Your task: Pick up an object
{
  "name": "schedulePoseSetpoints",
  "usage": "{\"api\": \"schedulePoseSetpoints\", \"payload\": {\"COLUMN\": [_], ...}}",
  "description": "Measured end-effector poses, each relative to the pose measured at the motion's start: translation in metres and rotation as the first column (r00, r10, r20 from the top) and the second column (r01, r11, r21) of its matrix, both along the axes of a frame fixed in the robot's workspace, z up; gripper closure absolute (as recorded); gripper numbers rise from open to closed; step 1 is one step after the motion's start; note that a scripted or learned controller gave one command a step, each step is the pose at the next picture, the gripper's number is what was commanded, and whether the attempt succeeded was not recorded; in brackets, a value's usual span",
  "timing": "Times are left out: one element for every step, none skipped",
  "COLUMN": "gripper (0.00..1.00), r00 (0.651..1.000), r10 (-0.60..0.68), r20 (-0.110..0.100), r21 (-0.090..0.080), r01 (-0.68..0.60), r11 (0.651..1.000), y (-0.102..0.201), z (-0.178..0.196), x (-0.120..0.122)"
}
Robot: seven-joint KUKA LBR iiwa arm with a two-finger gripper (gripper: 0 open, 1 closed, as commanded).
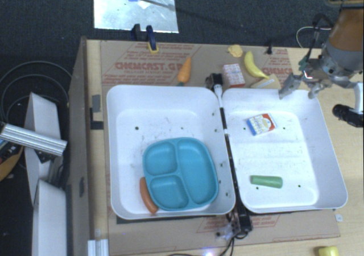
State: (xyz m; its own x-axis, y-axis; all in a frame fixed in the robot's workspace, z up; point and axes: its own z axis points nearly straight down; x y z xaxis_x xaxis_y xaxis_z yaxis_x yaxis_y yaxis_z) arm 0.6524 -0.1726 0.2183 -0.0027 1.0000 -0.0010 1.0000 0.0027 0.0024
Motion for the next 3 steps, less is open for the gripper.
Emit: {"api": "schedulePoseSetpoints", "payload": {"gripper": [0.0,0.0,1.0], "r00": [1.0,1.0,1.0], "r10": [-0.006,0.002,0.002], "r20": [-0.01,-0.003,0.002], "r21": [0.002,0.001,0.0], "r01": [0.006,-0.002,-0.002], "r11": [1.0,1.0,1.0], "y": [-0.036,0.016,0.015], "z": [-0.116,-0.099,-0.089], "x": [-0.047,-0.057,-0.056]}}
